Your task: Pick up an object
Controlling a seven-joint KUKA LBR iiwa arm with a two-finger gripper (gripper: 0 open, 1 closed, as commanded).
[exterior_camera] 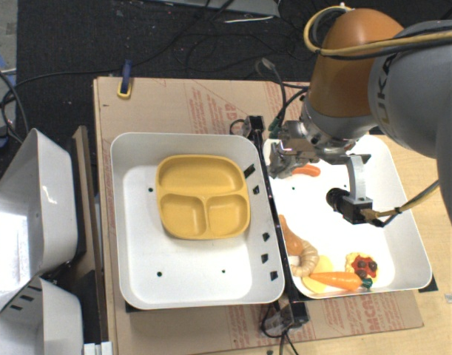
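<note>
- Hand (pixel 291 161) low at right bin's (pixel 403 198) top-left corner; its grip state can't be told.
- Small orange piece (pixel 308 171) lies just beside it: likely light, smooth plastic; grip across its middle.

A robotics lab. A KUKA arm (pixel 388 65) works over white bins (pixel 137 272) (cables (pixel 63 72) trail across dark floor).
</note>
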